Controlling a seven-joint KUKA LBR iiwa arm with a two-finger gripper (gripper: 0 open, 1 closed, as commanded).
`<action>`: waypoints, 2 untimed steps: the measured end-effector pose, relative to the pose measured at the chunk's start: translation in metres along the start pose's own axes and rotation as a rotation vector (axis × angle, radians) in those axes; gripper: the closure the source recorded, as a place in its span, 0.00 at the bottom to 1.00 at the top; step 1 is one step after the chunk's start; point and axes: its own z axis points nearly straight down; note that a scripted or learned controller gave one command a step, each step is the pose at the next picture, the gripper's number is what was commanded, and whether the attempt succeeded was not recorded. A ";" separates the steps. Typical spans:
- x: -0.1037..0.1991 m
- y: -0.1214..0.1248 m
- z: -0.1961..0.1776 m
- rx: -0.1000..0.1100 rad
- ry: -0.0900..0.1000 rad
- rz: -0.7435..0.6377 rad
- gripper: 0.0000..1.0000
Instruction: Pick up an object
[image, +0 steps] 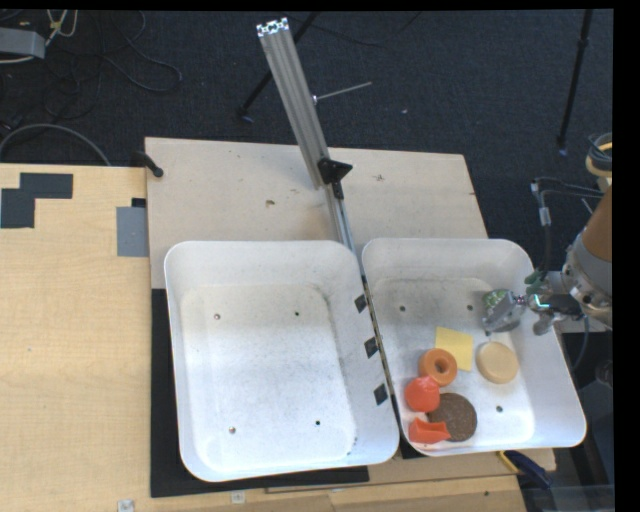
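Arm's in from the right, gripper (503, 312) sitting low over the right bin (545, 425), upper-right part of the floor. Fingers are a blur of grey metal w/ a green bit by them; can't tell if that's a small object or part of the tool, so can't tell whether it's released or clenched, and nothing is visibly held.

Objects are all clustered in the right bin, lower-centre. Nearest to the tool: the tan round disc (497, 362), just below the gripper and a touch toward the arm side. Next, the yellow square piece (455, 347), down and to the left of the tool, lying flat, corners roughly diamond-wise. Touching its lower-left edge, the orange ring (439, 366). Below that the red rounded piece (422, 394), then the brown disc (456, 415) w/ a small red-orange scrap (429, 431) tucked at its left, near the bin's front rim.

Left bin (190, 300): bare white floor w/ dark speckling.

Key relation: the pile lies toward the camera from the gripper, i.e. down-frame, and slightly left. My read: the tan disc is the shortest reach. It's round, no long axis, so wrist angle shouldn't matter much. Flat and low though, so fingers may skate off.
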 end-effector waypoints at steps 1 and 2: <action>0.000 0.001 -0.002 -0.004 -0.001 0.000 0.00; -0.001 -0.003 0.042 0.000 0.000 0.000 0.00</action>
